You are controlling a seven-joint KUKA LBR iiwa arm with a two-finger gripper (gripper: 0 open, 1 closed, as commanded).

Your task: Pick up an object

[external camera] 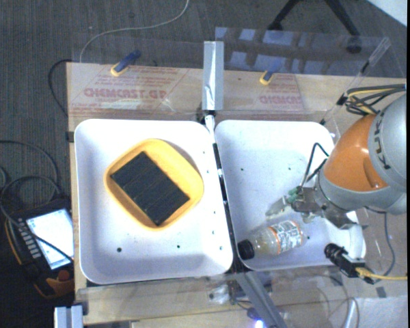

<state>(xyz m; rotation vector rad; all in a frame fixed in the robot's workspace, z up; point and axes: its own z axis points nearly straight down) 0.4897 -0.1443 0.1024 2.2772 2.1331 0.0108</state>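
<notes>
Pick-up entry, nothing lifted yet: I log the clear plastic bottle (273, 238) lying on its side at the right bin's (260, 156) near edge, my tool (302, 200) just above it, grip state indeterminable, with grasp and lift outstanding.

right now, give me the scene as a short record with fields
left bin: holds a yellow dish with a black ridged pad lying in it
right bin: holds a clear plastic bottle on its side near the front wall, black cap toward the divider
arm: reaches in from the right over the right bin
hand: just above the bottle, nothing seen between its fingers
bottle status: lying in the bin, not lifted
</notes>
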